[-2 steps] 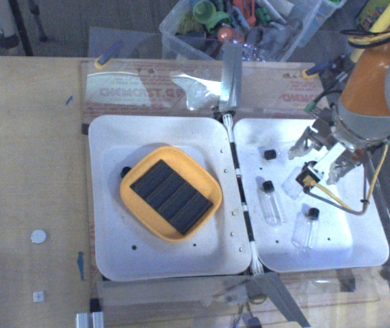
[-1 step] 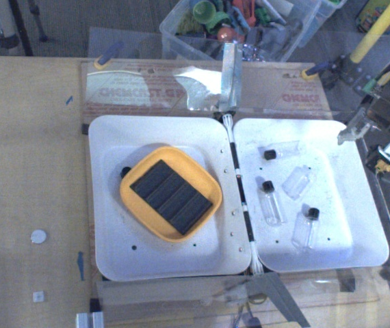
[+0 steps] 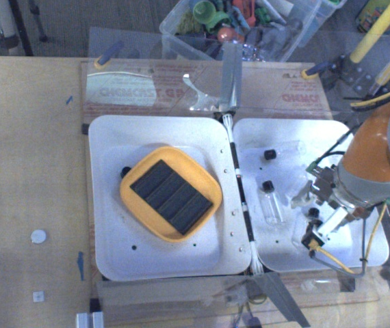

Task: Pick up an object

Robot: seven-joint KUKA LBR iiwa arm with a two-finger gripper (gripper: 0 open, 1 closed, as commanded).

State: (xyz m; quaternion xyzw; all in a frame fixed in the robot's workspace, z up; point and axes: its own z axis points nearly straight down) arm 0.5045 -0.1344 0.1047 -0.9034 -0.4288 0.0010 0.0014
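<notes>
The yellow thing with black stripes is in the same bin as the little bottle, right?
No. The camera view shows the yellow thing with black stripes in the left bin; the little bottle lies in the other bin.

Left white bin [image 3: 106,251]: yellow square plastic tray [image 3: 140,173], black ribbed insert. Right white bin [image 3: 250,137]: clear black-capped vial [image 3: 271,202], small black cap [image 3: 269,154], gripper [image 3: 315,194] alongside.
</notes>
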